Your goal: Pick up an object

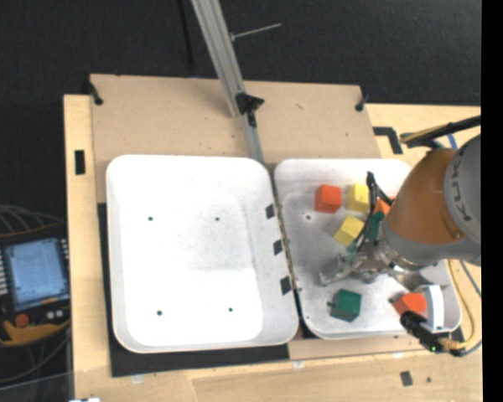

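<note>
No words or numbers can be read here. The arm has some grey letters on its side, but they are cut off and too blurry to make out. The small screen at the left glows blue, and whatever is written on it is too tiny to read. The blocks and the bins carry no labels that can be seen.
</note>
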`<state>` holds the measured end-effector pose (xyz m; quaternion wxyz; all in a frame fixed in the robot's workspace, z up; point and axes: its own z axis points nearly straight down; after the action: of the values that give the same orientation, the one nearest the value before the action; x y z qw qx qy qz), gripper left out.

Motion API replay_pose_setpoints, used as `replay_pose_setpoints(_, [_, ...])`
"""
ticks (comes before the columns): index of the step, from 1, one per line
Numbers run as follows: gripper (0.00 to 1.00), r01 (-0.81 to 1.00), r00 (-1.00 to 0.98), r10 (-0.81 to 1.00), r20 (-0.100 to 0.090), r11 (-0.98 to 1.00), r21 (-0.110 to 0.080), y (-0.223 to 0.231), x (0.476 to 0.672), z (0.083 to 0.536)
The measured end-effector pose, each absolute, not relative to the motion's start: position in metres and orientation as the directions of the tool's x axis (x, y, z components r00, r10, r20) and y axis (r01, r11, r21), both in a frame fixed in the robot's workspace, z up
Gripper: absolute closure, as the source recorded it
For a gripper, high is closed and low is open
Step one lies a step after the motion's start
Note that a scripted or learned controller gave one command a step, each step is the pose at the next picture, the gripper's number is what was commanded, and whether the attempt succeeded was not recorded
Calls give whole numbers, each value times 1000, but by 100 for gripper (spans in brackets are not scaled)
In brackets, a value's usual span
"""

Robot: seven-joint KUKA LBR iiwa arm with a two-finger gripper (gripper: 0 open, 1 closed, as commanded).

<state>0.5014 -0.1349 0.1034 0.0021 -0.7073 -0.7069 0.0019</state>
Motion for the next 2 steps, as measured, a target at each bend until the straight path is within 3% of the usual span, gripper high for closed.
replay_pose_setpoints(1, [100, 1000, 6, 1000, -1, -6, 5, -136, 504, 118])
replay_pose_setpoints(2, [100, 1000, 0, 1000, -3, 0, 7, -147, 510, 169])
